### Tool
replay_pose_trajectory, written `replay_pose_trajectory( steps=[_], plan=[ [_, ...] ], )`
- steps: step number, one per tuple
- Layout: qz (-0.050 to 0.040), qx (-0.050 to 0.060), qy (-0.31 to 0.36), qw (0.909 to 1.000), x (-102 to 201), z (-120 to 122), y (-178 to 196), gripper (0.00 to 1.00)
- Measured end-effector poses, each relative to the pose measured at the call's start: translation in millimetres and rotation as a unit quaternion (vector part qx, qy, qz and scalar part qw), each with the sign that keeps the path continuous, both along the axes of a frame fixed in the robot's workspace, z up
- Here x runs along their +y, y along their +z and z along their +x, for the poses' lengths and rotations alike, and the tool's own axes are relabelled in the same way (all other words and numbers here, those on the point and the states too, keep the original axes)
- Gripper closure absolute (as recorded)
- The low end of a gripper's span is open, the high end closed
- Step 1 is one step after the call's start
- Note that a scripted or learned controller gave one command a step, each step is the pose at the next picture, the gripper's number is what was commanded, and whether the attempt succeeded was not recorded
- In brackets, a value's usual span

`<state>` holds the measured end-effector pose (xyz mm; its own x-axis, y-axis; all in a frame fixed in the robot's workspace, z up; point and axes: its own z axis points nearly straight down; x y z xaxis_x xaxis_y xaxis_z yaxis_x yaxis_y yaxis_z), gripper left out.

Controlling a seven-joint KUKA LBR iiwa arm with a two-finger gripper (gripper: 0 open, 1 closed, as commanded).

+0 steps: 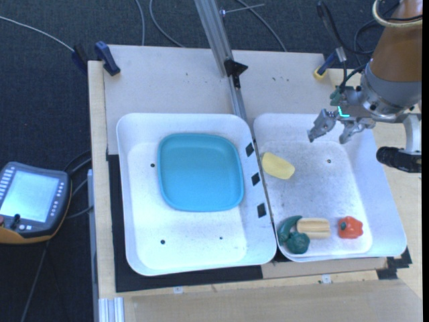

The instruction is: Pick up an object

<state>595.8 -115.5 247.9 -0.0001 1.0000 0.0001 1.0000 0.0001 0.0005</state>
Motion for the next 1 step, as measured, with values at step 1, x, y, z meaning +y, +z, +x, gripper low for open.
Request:
replay_pose_trajectory(
  steps=[1],
  plan=[
    [0.0000,0.000,0.000,1.0000,0.0,0.0,-0.1,0.00]
  ],
)
